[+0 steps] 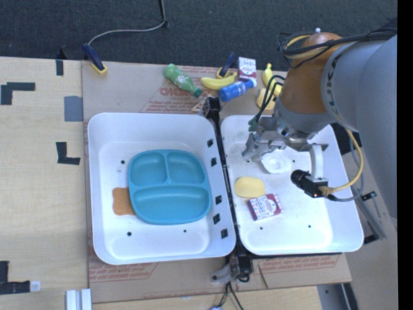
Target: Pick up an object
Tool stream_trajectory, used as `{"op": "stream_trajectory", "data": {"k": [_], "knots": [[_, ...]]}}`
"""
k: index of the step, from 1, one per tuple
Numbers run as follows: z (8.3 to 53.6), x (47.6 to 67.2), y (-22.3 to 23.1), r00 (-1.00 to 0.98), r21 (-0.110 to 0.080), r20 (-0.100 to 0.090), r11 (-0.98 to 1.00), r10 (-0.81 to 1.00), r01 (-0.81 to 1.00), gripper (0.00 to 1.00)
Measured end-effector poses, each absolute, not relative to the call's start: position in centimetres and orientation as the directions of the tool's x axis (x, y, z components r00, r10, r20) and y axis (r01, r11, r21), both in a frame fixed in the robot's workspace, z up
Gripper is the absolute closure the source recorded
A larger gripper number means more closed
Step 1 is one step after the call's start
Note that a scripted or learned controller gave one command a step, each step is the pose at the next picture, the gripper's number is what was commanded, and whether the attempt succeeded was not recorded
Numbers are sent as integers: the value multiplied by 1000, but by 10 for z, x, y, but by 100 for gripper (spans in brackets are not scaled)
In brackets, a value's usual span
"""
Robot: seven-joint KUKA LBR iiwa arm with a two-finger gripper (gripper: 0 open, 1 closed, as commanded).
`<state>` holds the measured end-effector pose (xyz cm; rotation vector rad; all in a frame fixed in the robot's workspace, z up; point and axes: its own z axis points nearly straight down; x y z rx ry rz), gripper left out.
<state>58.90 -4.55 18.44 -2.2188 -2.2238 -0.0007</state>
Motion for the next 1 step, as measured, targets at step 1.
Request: {"op": "stream_trajectory", "data": {"k": [1], "knots": [[184, 589, -46, -2, -1, 0, 2, 1000, 1000, 0]]}}
